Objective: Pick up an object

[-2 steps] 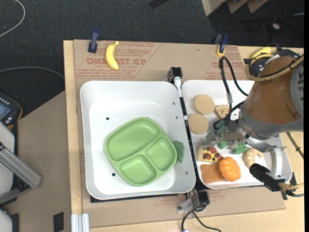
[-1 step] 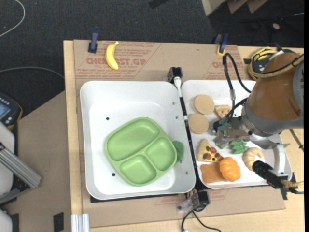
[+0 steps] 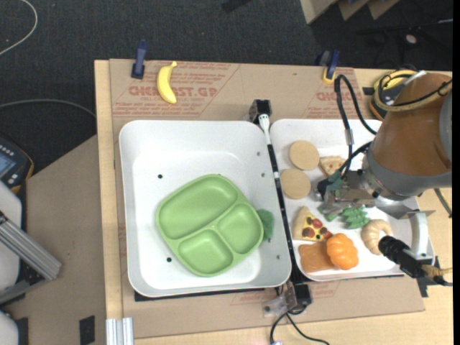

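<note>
The cardboard-covered counter [image 3: 215,85] is carrying two shallow white plastic bins. The left bin [image 3: 136,149] is holding a pale green three-compartment plastic plate [image 3: 208,225], stiff, light and wide, best taken by its raised rim, though that is awkward for two fingers. The right bin [image 3: 316,128] is holding toy food: two flat tan round discs [image 3: 304,154], an orange plastic pumpkin [image 3: 342,251], a wedge of toy pizza [image 3: 311,226], an orange-brown slab [image 3: 313,257] touching the pumpkin, a beige mushroom-like piece [image 3: 375,232] and a green leafy piece [image 3: 353,216].

The grey arm's end effector [image 3: 336,194] is hanging low over the middle of the right bin, just above the leafy piece; whether it is released or clenched I cannot tell.

The likely pick, judging by position, is the leafy piece or the pizza: both probably light, hard and slick, thin enough to slip out. The pumpkin looks rounder and easier to pinch across its ribs.

A yellow toy banana [image 3: 167,82] is lying on the counter beyond the bins, covering part of faded red printing that is reading roughly "CH…ST.G".
</note>
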{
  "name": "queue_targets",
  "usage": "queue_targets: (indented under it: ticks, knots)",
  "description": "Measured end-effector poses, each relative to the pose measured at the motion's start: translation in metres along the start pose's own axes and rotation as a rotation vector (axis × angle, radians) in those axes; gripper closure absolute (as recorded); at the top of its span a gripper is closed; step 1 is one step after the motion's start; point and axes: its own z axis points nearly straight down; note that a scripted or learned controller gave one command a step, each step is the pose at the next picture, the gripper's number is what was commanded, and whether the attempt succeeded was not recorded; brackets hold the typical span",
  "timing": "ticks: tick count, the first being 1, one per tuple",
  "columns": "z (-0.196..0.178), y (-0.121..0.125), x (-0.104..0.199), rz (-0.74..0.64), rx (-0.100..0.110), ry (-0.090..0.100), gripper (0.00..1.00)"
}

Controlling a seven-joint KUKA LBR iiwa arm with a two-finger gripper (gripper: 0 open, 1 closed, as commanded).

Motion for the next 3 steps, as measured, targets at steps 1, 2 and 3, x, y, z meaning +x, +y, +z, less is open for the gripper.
queue_targets:
  ticks: [1, 2, 3]
  knots:
    - [-0.01, 0.001, 0.0, 0.0, -0.002, 0.0, 1.0]
    - [-0.02, 0.001, 0.0, 0.001, -0.004, 0.0, 1.0]
    - [-0.03, 0.002, 0.001, 0.0, -0.006, -0.001, 1.0]
